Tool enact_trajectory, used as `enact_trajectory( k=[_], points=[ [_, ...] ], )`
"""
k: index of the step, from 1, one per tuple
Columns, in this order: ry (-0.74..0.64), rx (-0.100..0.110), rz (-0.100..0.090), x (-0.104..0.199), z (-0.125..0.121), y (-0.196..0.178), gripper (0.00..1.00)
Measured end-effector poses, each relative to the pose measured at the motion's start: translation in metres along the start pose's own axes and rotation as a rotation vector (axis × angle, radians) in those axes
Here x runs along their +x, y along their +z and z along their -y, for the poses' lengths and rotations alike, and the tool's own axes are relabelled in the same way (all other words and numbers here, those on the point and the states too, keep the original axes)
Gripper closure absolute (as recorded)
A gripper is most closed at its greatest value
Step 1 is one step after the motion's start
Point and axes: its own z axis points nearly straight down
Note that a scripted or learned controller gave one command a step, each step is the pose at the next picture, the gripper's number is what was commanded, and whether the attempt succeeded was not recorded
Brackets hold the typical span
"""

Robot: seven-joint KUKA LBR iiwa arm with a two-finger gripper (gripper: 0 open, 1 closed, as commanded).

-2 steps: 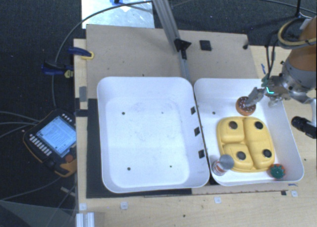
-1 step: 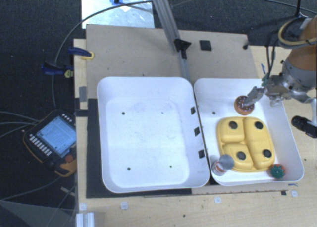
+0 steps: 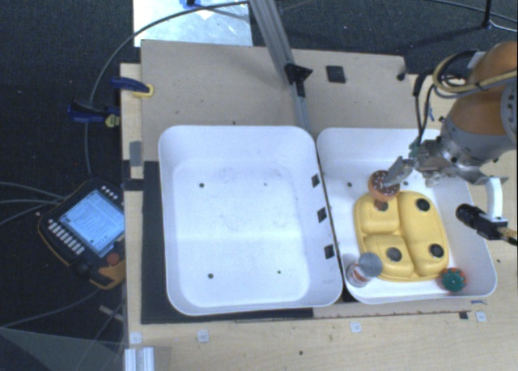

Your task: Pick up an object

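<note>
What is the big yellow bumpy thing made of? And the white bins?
The yellow thing looks like smooth moulded plastic, maybe soft: it has rounded lumps, even colour and small dark holes. The white bins look like thin hard plastic with a slight sheen and rounded, pressed-in corners. That is only how they look.

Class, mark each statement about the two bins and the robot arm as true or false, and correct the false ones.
1. The yellow tray lies in the left bin. False: it lies in the right bin.
2. The gripper is over the right bin, near a small round brown thing. True.
3. A green ball sits in the right bin's near right corner. True.
4. The arm reaches in from the picture's left. False: it comes from the right.
5. A handheld screen device lies on the floor left of the bench. True.
6. The yellow tray is stacked on the green ball. False: they lie side by side.
</note>
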Motion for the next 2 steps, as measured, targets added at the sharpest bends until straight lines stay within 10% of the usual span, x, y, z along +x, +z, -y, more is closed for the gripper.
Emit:
enact_trajectory(
  k=[2],
  points=[
    [0.000, -0.011, 0.002, 0.007, -0.016, 0.067, 0.00]
  ],
)
